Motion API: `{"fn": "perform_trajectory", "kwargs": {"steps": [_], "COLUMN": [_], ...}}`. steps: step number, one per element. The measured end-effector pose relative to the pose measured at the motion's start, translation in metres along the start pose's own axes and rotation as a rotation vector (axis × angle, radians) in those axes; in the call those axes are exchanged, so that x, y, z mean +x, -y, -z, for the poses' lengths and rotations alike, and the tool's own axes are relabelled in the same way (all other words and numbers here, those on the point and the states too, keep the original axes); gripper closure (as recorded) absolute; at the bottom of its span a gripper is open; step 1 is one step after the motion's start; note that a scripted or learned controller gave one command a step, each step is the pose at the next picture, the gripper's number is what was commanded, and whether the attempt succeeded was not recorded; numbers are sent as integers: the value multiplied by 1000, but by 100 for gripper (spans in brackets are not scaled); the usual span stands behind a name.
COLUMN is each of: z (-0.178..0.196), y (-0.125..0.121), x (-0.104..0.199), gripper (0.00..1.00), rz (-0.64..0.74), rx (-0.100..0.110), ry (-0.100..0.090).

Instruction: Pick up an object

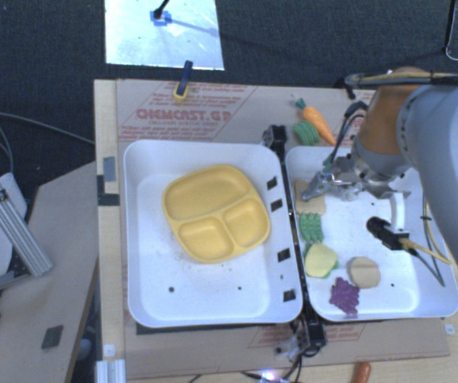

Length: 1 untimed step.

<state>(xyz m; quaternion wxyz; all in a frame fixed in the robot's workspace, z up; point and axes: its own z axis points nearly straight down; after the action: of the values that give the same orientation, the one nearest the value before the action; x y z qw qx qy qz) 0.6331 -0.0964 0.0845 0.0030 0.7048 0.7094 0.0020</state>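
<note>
Grey arm (444,146), orange band, seemingly metallic hand (318,185).

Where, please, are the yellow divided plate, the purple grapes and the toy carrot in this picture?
yellow divided plate (215,212): camera view, on the ridge where its compartments meet.
purple grapes (344,295): camera view, middle of the bunch.
toy carrot (319,120): camera view, on its orange body.
</note>
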Motion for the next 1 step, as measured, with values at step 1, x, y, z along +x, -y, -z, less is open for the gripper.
{"fn": "perform_trajectory", "kwargs": {"steps": [1], "z": [2], "y": [-39], "x": [2], "gripper": [0], "rz": [0], "rx": [-2], "ry": [0]}}
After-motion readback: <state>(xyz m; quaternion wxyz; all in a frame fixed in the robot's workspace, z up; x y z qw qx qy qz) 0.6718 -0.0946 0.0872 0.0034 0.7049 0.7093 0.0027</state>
